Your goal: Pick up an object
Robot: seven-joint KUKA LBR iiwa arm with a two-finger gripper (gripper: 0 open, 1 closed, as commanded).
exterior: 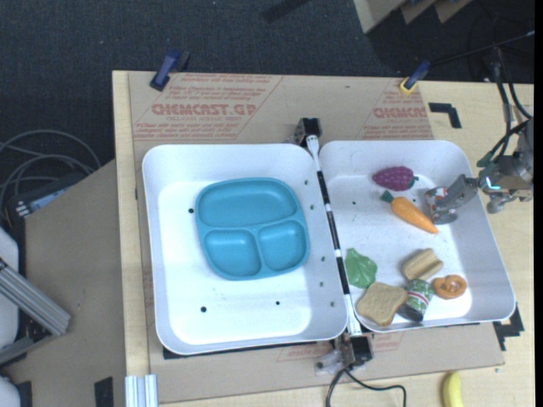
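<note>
In the right white plastic bin [492, 265], toward the tabletop's near edge, lie a tan toast slice [380, 303], a small dark can [417, 299] and an orange ring [450, 287]. Farther back, an orange toy carrot [411, 213] lies just beside the metal hand [448, 202]; its grip state is unclear.

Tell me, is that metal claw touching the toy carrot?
Cannot tell. In the camera view the gripper sits right at the carrot, its tip overlapping the carrot's right end, but the slanted view shows neither contact nor a gap plainly.
</note>
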